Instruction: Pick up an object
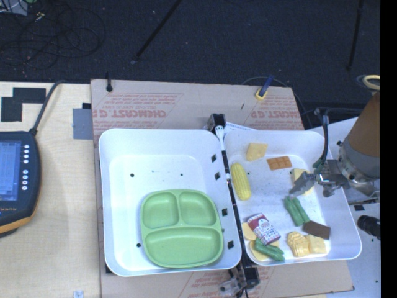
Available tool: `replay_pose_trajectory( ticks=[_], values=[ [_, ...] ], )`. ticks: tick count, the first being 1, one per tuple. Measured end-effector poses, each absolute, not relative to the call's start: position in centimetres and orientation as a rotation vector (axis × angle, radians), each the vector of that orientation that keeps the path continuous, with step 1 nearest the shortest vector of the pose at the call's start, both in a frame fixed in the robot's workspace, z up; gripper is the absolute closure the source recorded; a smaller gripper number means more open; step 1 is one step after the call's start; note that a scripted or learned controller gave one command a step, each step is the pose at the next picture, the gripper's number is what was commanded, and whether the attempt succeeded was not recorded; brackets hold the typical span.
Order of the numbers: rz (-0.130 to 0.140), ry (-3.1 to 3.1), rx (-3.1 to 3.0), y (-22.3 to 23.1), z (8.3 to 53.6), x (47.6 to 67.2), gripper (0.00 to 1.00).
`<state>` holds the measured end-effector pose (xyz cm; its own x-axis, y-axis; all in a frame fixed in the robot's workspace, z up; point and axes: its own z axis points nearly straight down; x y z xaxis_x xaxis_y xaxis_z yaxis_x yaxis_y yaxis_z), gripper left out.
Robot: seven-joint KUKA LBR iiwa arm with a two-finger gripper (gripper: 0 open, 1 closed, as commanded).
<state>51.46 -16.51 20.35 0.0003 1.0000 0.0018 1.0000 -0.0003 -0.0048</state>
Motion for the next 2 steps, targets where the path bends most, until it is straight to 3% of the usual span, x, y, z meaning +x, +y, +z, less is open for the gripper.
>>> replay_pose_trajectory(
  ticks=[1, 2],
  values=[
    [0.002, -2.217, -2.216, -18.4, 8.3, 53.7, 0.0],
    [-0.004, -2.211, -2.221, -18.6, 9.8, 53.7, 1.0]
  ],
)
